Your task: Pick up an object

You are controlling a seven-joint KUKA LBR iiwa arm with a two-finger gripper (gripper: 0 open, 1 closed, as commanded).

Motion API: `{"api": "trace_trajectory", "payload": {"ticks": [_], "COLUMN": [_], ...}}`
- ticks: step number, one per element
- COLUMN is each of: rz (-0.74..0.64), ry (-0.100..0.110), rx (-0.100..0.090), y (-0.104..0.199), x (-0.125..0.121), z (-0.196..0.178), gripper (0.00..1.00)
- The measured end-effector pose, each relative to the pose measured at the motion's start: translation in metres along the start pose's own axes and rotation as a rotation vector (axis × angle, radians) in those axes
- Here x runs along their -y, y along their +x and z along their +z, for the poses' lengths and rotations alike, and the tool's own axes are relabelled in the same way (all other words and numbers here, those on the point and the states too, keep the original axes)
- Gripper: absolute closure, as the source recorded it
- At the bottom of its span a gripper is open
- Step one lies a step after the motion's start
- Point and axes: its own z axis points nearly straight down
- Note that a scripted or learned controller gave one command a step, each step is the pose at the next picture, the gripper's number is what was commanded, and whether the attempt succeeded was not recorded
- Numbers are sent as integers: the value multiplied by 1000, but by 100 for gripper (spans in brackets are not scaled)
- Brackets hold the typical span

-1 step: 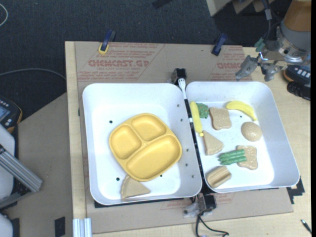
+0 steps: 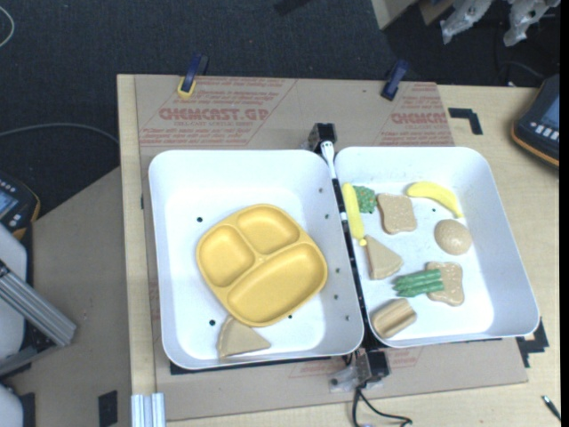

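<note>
The right bin (image 2: 507, 274) holds several toy foods: a yellow banana (image 2: 436, 197), a bread slice (image 2: 396, 213), a corn cob with green husk (image 2: 356, 210), a tan round piece (image 2: 452, 237), a tan wedge (image 2: 382, 260), a green bunch (image 2: 417, 283) lying on a tan biscuit (image 2: 450, 285), and a hot-dog bun (image 2: 393, 318). In the left bin (image 2: 173, 238) a yellow divided plate (image 2: 260, 262) lies beside a tan wedge (image 2: 238, 338). My gripper (image 2: 492, 9) hangs at the top right, well beyond the bench's far edge and apart from every object.
Both bins rest on a cardboard sheet (image 2: 267, 105) held by two clamps (image 2: 188, 76) at its far edge. A black and orange device (image 2: 542, 127) sits at the right edge. A metal rail (image 2: 31, 305) lies at the lower left.
</note>
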Motion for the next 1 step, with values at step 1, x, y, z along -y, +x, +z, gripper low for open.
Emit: {"api": "trace_trajectory", "payload": {"ticks": [1], "rz": [6], "ry": [16], "rx": [1], "y": [-3], "x": [0], "z": [1], "gripper": [100]}}
